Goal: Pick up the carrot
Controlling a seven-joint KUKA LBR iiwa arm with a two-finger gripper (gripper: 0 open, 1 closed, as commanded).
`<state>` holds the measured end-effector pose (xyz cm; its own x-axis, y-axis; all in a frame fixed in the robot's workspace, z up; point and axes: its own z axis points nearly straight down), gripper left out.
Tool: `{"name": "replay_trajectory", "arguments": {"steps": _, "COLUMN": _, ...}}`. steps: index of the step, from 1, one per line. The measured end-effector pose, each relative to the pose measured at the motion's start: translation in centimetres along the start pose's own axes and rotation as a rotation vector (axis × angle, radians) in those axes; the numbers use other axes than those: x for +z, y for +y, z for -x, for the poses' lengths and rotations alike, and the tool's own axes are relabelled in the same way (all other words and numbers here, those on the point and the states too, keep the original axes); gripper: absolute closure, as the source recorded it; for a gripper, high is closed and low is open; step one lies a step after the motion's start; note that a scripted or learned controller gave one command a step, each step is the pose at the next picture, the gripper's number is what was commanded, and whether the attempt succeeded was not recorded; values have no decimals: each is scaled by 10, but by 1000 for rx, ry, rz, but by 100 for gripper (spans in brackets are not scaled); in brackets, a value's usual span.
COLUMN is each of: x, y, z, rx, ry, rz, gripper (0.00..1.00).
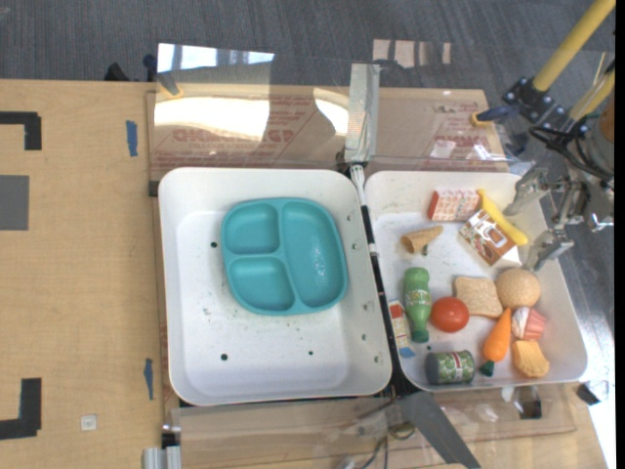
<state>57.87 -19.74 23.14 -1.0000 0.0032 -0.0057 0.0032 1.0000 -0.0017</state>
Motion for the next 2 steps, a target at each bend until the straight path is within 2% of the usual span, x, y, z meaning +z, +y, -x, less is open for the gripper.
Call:
{"name": "replay_trajectory", "arguments": {"steps": 1, "x": 125, "y": 17, "z": -66, "rx": -60, "ry": 2, "rz": 2, "gripper": 0}}
{"name": "replay_trajectory", "arguments": {"steps": 2, "x": 134, "y": 36, "z": -53, "rx": 130, "ry": -19, "rz": -4, "gripper": 0}}
